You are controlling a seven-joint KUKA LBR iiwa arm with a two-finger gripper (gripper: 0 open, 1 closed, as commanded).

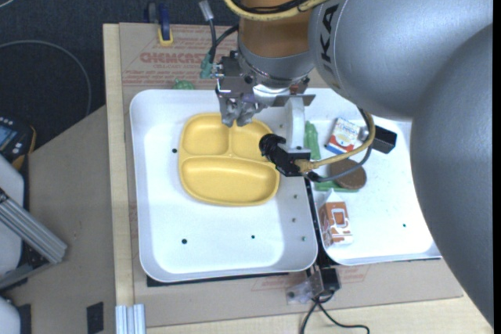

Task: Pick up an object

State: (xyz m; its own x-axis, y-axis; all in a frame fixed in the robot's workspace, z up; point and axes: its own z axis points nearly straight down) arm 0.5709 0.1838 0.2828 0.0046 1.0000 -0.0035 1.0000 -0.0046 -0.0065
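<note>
Plate: yellow divided plate lies in the left bin.
Gripper: gripper sits at the plate's far rim; its grip state cannot be told.
Arm: arm rises right of the plate.

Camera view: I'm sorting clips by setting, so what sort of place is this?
Likely a robotics lab: a grey arm's gripper over a yellow divided tray in the left white bin, on a cardboard-covered bench with loose cables.
</note>
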